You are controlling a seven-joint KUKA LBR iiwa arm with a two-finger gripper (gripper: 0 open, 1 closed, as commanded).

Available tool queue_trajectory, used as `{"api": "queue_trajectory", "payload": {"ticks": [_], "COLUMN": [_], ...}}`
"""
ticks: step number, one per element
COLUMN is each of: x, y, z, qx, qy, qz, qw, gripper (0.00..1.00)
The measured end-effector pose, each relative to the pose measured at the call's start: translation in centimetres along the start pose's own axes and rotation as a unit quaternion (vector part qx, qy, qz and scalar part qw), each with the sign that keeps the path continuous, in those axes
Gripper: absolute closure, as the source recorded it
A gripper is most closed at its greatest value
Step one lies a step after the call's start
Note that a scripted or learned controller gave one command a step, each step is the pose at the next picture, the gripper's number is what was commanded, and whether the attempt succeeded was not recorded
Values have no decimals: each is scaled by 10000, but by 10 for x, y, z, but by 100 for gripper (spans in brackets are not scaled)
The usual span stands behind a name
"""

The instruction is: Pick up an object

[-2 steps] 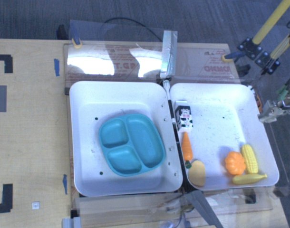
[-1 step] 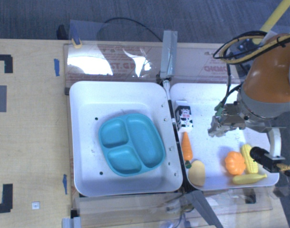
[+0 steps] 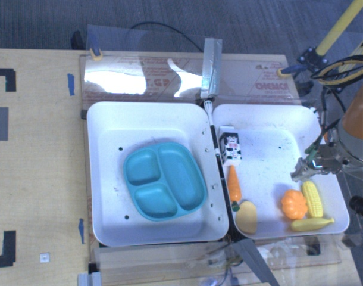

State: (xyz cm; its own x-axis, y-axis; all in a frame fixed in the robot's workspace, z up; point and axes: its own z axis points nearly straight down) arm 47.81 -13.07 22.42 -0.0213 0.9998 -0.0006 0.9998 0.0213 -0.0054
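Camera view looks down on a bench [image 3: 33, 159] bearing two white bins: the left bin [image 3: 104, 124] holds a blue divided plate [image 3: 163, 180], and the right bin [image 3: 271, 124] holds the small things. Nothing looks lifted yet, so the pick seems still to do. The gripper [image 3: 315, 162] hangs at the right bin's right side; how wide its jaws stand cannot be told. Just below it lie a corn cob [image 3: 313, 198], an orange pumpkin [image 3: 293, 203] and a banana [image 3: 311, 223]. A carrot [image 3: 234, 183] lies well apart, to the left.
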Motion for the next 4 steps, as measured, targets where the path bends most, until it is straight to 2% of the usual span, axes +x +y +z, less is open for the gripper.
{"api": "queue_trajectory", "payload": {"ticks": [1, 2, 3, 4], "x": [-58, 11, -77, -39], "y": [0, 2, 0, 1], "z": [4, 6, -38, -6], "qx": [-34, -12, -53, -10], "qy": [-14, 18, -26, 13], "qz": [-333, 38, -994, -788], "qw": [9994, 10000, 9950, 9969], "gripper": [100, 100, 100, 100]}}
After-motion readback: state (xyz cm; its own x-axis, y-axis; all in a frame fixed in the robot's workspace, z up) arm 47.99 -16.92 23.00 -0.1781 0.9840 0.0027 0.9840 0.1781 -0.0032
